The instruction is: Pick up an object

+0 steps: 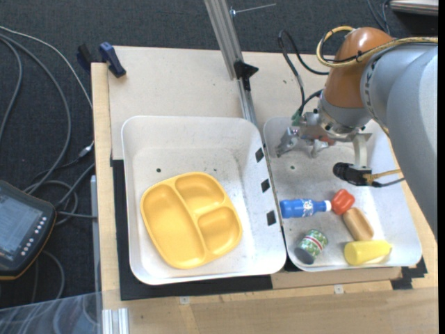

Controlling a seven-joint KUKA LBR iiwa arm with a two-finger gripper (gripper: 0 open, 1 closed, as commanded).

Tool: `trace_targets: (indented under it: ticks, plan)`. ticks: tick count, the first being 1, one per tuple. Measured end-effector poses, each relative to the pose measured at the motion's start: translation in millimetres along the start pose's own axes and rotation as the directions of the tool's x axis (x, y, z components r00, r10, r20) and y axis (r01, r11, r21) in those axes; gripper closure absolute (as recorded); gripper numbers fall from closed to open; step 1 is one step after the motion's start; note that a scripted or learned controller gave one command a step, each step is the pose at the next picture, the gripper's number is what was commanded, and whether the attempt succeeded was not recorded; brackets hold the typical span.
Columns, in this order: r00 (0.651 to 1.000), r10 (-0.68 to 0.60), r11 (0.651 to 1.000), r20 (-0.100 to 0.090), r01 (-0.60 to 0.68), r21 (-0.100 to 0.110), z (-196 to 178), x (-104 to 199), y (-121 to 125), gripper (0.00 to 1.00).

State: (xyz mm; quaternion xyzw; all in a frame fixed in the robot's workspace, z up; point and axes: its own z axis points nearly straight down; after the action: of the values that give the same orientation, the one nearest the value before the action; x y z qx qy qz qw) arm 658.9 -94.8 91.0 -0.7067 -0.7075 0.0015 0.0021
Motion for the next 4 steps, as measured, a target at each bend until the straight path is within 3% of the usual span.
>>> trace_targets:
  ticks: [1, 3, 4]
  plan:
    - [1.0, 0.0, 1.0, -0.001, 0.0, -0.005, -13.9, 0.5, 1.5, 1.0]
    - [1.0, 0.0, 1.0, 0.001, 0.0, -0.012, -103.6, -0.2, 1.5, 1.0]
    - [1.0, -0.001, 1.0, 0.002, 0.001, -0.015, -168.6, 3.6, 0.0, 1.0]
